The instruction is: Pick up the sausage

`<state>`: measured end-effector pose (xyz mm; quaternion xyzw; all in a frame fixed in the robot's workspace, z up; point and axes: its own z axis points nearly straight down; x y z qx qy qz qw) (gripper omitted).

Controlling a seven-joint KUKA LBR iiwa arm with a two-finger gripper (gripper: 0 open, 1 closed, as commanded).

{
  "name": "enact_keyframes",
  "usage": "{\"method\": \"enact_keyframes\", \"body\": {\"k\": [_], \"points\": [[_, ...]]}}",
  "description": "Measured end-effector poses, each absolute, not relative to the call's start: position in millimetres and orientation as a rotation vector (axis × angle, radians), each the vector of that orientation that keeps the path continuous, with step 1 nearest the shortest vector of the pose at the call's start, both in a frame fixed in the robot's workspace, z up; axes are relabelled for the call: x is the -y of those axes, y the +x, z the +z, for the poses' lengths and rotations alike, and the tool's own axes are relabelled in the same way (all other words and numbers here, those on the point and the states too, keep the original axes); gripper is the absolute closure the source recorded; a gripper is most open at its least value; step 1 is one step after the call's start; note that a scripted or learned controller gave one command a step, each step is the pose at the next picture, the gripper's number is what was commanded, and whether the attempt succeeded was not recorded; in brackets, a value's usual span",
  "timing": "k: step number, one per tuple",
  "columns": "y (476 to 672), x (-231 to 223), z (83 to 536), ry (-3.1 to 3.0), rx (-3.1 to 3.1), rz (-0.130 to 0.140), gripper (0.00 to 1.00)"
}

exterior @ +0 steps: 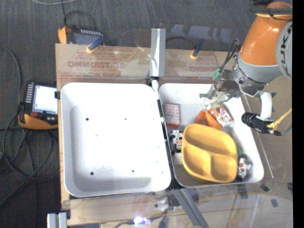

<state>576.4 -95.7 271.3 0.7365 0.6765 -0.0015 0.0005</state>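
- My hand [219, 95] hangs over the back of the right bin [190, 90], near its far wall; whether it is spread or pressed together I cannot tell from this angle.
- Just below it lies a small packet with an orange-red end [216, 116]; I judge this the likeliest sausage [216, 116], though the print is too small to be sure; it rests against the back edge of the yellow divided tray [209, 153].
- Nothing shows between my hand's tips; the packet appears to lie in the bin, so the pick is not yet made.
- Other things share the right bin: a pale pink packet [171, 114] by the left wall, a small dark-and-white item [176, 140] beside the tray, a small piece [244, 166] at the tray's right corner.
- Left bin [114, 137] plays no part.
- Left to do, as I judge it: settle over the packet, close on it, lift clear; the tray crowding its near side could foul the approach.
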Motion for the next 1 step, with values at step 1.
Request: {"method": "enact_keyframes", "body": {"k": [1], "points": [[576.4,95.8,271.3,2.313,-2.124,-0.005,0.0]]}}
